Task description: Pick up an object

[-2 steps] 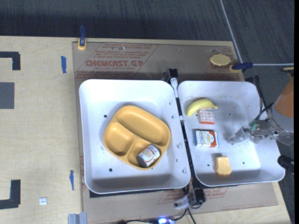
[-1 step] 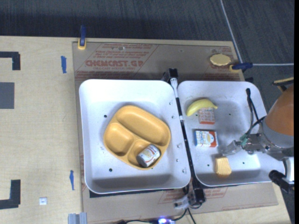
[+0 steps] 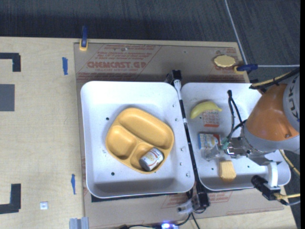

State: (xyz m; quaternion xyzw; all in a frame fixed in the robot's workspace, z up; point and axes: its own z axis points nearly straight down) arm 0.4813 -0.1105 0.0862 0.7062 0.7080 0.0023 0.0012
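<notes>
Pincer [image 3: 215, 149] is low in the right bin [image 3: 281, 178], right over a small clear-wrapped packet [image 3: 208, 140]; can't tell how it's set. If the packet's the pick, I'd drop straight down and center on it, since crinkly wrap slips easily. It's white with red and blue print, lying flat between the banana [image 3: 205, 109] above and a yellow sponge block [image 3: 227, 170] below.

Even, bright overhead light. The white bins [image 3: 90, 128] glare slightly and lose surface detail. Shadows are soft and short, darkest under the yellow tray [image 3: 138, 137]. The frame is mildly soft and low-resolution; small labels blur.
</notes>
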